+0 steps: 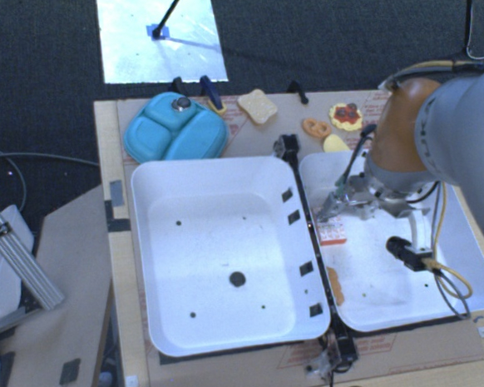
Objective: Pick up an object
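My gripper [343, 205] is low in the right bin [450, 297], near its left wall, with the grey arm and its orange band [399, 126] above it. Just below the gripper a small red-and-white item [333, 233] lies on the bin floor. An orange-brown piece [335, 286] rests against the same wall further toward the front. In the left bin [168, 203] a small dark round object [237, 278] sits near the middle of the floor.
Behind the bins lie a blue divided plate [174, 129], a slice of toy toast [258, 106], a pretzel [316, 127], a small pizza-like disc [346, 115] and a yellow piece [335, 143]. A black cable [436, 269] hangs from the arm over the right bin.
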`<state>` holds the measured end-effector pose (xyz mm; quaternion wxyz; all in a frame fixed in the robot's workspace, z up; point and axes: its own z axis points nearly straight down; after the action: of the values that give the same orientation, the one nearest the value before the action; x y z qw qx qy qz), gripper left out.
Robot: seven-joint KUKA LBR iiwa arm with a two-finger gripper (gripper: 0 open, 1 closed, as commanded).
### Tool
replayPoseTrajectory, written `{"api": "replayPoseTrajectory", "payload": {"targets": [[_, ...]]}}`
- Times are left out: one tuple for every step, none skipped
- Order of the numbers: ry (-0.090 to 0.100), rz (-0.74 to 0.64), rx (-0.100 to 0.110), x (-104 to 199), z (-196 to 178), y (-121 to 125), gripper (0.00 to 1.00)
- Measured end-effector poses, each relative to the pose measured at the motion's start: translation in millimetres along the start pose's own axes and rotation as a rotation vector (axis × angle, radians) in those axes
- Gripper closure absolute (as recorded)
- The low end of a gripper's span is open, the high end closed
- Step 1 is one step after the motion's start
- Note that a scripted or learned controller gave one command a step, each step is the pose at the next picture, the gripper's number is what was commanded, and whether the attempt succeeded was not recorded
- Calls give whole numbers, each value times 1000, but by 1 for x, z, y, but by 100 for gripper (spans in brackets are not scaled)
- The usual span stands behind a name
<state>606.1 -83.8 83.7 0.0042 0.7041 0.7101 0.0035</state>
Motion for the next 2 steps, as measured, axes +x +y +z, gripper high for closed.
{"api": "replayPoseTrajectory", "payload": {"targets": [[-1, 2, -4, -5, -5, 68, 0], [0, 2, -3, 1, -109, 67, 0]]}}
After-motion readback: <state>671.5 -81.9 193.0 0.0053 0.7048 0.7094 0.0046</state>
